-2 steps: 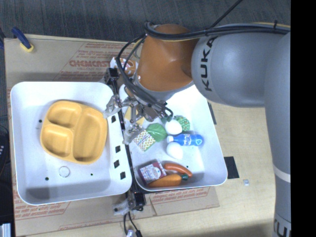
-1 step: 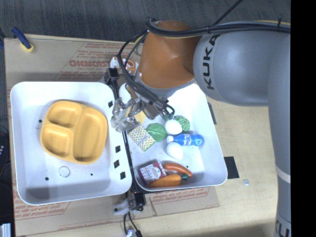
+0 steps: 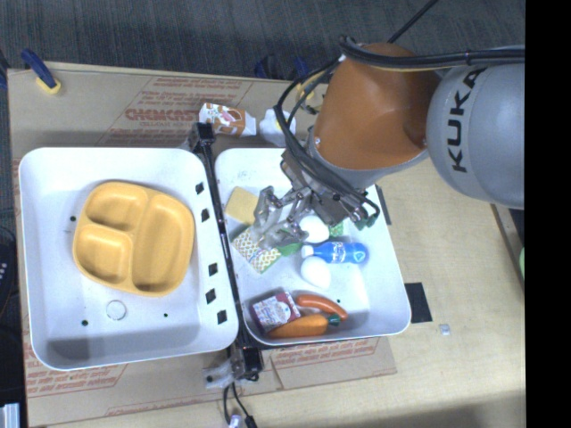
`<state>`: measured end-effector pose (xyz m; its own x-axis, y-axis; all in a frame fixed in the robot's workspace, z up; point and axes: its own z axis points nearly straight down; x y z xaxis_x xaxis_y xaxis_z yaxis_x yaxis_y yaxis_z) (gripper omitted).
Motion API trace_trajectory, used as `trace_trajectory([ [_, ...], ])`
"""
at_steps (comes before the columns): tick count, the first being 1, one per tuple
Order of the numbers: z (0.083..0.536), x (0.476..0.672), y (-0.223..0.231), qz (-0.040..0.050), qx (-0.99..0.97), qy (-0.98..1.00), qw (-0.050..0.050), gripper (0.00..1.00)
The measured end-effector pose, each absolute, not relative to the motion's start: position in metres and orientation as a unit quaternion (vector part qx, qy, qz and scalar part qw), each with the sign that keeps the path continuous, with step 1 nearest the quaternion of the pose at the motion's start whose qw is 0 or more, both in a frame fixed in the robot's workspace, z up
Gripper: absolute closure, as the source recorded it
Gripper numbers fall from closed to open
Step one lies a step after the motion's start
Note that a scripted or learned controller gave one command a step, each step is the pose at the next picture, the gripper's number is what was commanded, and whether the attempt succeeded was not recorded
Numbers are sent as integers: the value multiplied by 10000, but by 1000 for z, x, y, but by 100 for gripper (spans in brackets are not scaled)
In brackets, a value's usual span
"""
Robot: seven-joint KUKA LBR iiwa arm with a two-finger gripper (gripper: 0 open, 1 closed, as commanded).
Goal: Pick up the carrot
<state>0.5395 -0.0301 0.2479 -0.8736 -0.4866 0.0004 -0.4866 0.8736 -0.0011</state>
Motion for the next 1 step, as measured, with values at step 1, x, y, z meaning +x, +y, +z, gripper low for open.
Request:
trace_trajectory([
  [1, 191, 487, 42, -6, 2888, -9574, 13, 100],
])
